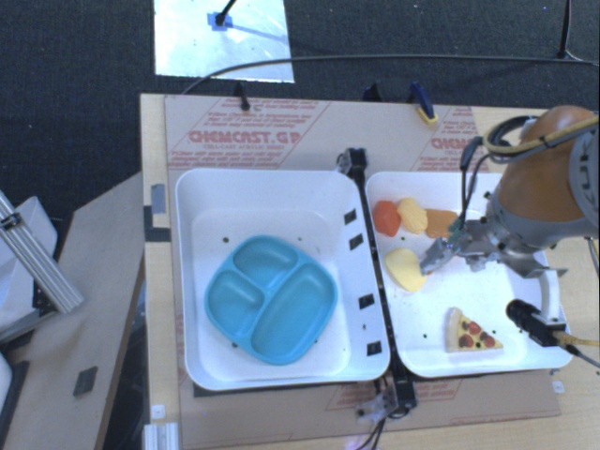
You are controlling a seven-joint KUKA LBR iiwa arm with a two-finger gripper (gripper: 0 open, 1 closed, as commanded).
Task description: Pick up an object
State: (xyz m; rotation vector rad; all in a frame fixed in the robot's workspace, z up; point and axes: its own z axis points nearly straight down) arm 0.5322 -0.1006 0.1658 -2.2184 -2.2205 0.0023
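A grey KUKA arm with an orange band (562,125) reaches in over the right-hand white bin (525,364), its gripper (433,256) lowered among a scatter of toy food. The gripper's tip sits just above and to the right of a pale yellow wedge-shaped piece (403,269), close enough that the two appear to touch at the piece's upper right edge, though contact cannot be confirmed from this slanted view. How far the gripper is spread cannot be told; its tip is a small grey blur against the bin floor, and nothing can be seen clamped in it.

Up and to the left of the gripper lies a row of three pieces, side by side: a red-orange round piece (386,217) farthest from the tip, a yellow piece (412,215) in the middle, and an orange piece (441,221) nearest, just above the gripper. Down and to the right of the gripper, well apart from it, a toy pizza slice (469,332) rests near the bin's front wall, beside a black part of the arm's fittings.

Far to the gripper's left, across the divider between the bins, the left-hand white bin (216,204) holds a blue sectioned plate (271,298), lying flat.
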